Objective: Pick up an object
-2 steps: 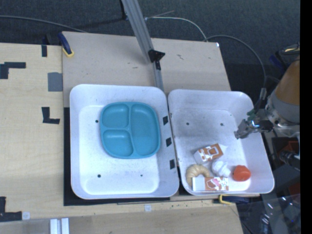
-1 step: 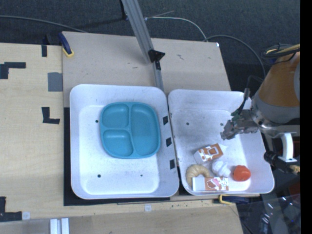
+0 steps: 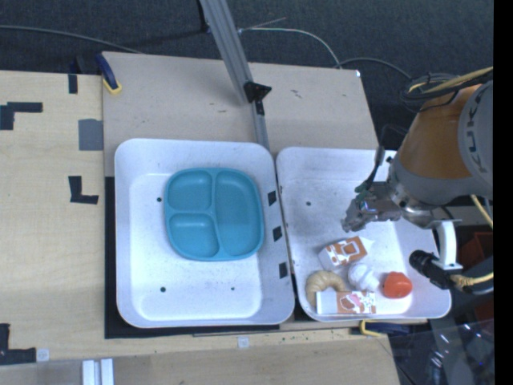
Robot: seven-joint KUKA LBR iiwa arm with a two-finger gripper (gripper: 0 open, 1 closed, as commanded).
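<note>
- Hand (image 3: 358,215) first: it's hanging over the right bin (image 3: 321,175), roughly mid-bin and a bit toward the right wall, with the tips pointing down toward the near end where all the stuff is.
- Honestly can't tell how far open it is. From this angle it's just a dark grey clump, and I can't make out the gap, so no claims there.
- Nothing looks pinched in it. Whether the tips are brushing the bin floor or hovering just above it, I can't say either.
- Targets are all bunched in the near right corner of that bin: a small white-and-orange carton (image 3: 345,252) just below my hand, a croissant-looking pastry (image 3: 324,281) near the front wall, another white-and-orange pack (image 3: 349,301) lying flat against the front rim, a little white lump (image 3: 361,276) between them, and a red tomato-ish thing (image 3: 395,285) toward the right wall.
- Left bin (image 3: 136,239) only has a blue divided plate (image 3: 214,213) sitting in its middle, well apart from me.
- Step-wise I'd call this the approach: lined up near the pile, nothing grabbed yet.
- Next move, my guess: slide a touch toward the near end to get over the carton, since it's closest and sits slightly clear of the others, then drop straight down and close.
- Tricky bit is the crowding. The items are touching or nearly so, and a sloppy descent could just shove them around.
</note>
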